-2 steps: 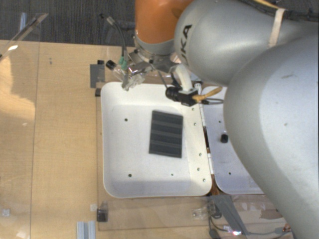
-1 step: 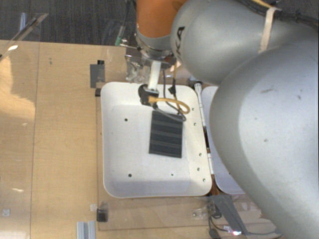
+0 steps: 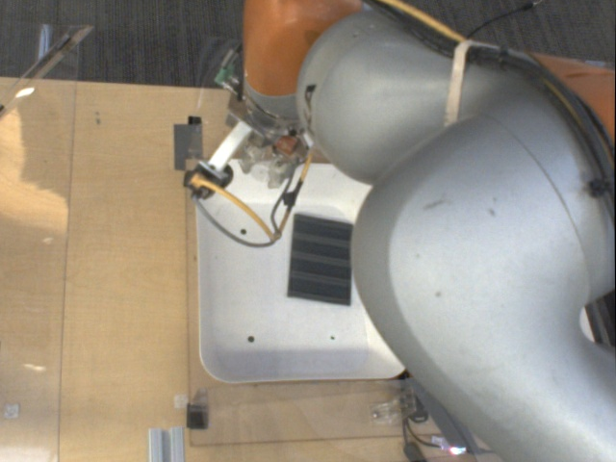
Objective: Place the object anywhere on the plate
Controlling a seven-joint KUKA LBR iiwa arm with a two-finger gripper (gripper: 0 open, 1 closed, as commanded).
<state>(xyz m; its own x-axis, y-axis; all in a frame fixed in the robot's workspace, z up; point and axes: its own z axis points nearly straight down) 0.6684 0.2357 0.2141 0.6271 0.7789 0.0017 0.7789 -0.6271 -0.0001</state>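
**Gripper low at far end of bin; grasp unconfirmed**

The gripper [image 3: 268,152] hangs over the far edge of the white bin [image 3: 231,335]. Whether it is open or closed cannot be told. A dark ribbed slab [image 3: 320,258] lies flat mid-bin, well apart from the gripper (object or plate: cannot be told).

Advice: confirm a hold before travelling, then lower squarely and release low.

Count: one arm [image 3: 462,210], one gripper, one bin seen, one slab, one yellow cable [image 3: 241,224].
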